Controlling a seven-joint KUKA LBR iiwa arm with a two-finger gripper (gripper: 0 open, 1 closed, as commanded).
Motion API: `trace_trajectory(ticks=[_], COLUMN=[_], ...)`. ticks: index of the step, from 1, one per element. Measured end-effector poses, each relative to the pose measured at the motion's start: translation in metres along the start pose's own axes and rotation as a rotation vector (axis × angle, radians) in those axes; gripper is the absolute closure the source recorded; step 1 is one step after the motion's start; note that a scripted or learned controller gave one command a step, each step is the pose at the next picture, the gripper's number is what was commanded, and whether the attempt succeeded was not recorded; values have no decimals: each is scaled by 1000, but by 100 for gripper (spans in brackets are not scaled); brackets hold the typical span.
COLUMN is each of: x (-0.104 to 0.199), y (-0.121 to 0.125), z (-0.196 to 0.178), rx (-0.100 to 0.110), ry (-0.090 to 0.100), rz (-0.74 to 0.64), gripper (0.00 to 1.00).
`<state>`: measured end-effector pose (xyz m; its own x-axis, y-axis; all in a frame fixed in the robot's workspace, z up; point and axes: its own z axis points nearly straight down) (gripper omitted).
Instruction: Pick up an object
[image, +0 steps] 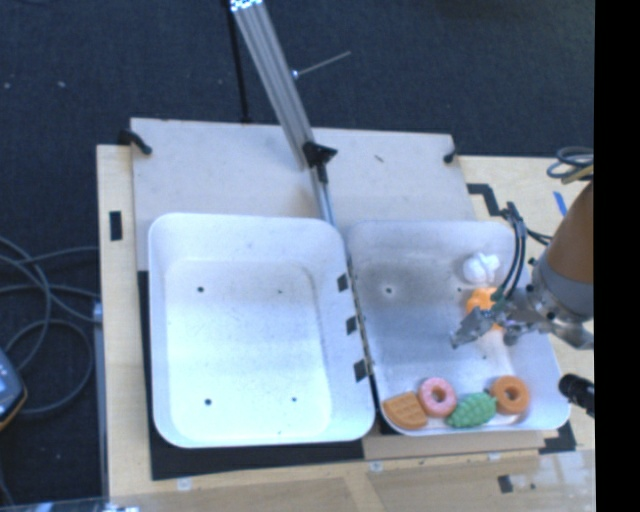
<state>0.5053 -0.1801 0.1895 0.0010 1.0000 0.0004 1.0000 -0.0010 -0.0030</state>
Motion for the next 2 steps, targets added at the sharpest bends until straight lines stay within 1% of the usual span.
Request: trace_trajectory(ticks=[1,2], x=[3,2], y=[-4,-2], z=[62,49], rx=[2,-5], ry=[1,0], rz=[0,0], gripper=[0,100])
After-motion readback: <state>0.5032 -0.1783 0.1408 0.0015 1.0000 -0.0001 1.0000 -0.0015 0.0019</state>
